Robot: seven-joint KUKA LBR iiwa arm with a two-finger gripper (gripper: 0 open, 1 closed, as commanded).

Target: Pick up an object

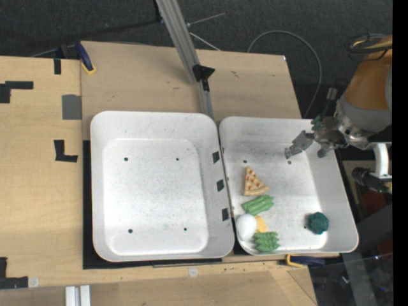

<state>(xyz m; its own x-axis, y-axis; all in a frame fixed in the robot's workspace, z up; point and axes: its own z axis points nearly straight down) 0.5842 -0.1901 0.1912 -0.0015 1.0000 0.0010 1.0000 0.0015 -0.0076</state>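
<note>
While my pincer (308, 144) hangs over the upper right part of the right bin (280, 127), its fingers look spread apart with nothing between them. Right bin, 6 items: 1 waffle slice (253, 182), 1 green pod (257, 204), 1 white egg (246, 225), 1 yellow piece (261, 222), 1 green bumpy piece (266, 241), 1 dark green ball (317, 222). Left bin (153, 121) sits just beside it. 2 bins total.
</note>
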